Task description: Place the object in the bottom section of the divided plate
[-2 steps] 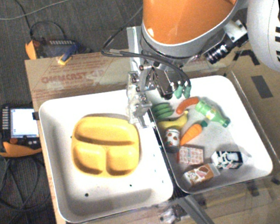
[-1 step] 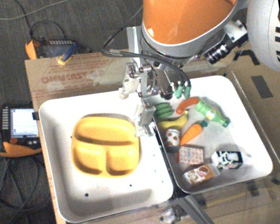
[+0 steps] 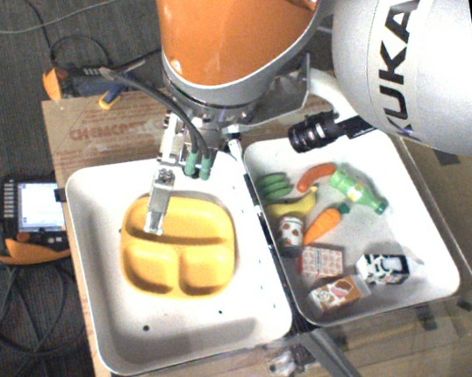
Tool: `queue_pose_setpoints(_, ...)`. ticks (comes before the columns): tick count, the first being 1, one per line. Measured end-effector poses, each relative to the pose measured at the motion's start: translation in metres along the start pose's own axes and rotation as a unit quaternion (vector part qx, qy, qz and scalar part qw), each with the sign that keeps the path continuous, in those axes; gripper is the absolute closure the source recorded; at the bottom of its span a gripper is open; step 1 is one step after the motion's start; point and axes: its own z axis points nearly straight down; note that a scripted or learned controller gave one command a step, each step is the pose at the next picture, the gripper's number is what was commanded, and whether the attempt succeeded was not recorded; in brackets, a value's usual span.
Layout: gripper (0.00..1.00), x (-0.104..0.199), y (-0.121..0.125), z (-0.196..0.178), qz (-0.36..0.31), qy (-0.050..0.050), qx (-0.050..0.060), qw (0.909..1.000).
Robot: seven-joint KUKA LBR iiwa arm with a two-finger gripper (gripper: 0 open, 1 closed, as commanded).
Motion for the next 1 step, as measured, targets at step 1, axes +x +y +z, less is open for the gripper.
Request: queue_pose_setpoints(1,1.00,-0.0002,0.0013,-0.0095,0.000,0.000,-0.001,1.0000)
